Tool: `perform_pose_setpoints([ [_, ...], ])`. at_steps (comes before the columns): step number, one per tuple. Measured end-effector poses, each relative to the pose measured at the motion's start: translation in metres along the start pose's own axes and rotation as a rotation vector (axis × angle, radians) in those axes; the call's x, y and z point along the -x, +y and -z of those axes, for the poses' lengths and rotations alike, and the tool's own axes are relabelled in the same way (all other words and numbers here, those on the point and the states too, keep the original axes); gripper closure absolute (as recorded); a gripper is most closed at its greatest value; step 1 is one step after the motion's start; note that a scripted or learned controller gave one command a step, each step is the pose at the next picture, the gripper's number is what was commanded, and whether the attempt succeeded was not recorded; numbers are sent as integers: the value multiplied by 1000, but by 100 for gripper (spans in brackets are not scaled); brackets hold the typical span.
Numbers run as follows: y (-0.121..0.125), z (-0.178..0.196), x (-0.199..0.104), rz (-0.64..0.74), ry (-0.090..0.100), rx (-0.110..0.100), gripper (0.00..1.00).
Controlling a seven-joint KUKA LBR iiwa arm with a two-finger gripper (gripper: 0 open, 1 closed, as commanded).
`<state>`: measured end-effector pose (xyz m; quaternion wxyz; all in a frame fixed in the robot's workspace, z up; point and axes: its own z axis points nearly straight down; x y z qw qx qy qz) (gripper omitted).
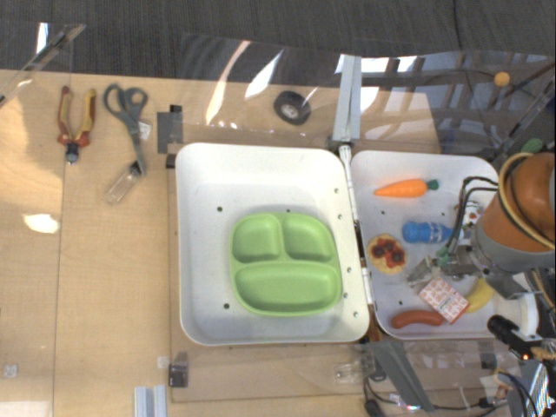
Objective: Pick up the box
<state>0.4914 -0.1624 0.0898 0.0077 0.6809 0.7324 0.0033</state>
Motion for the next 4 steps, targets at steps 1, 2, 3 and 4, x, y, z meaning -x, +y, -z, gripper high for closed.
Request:
perform_pose_setpoints([
  [1, 2, 0, -17, 68, -1, 3, 0],
  [2, 2, 0, -6, 94, 4, 2, 0],
  [3, 1, 0, -6, 102, 2, 2, 0],
  [4, 1, 0, -8, 126, -1, 3, 0],
])
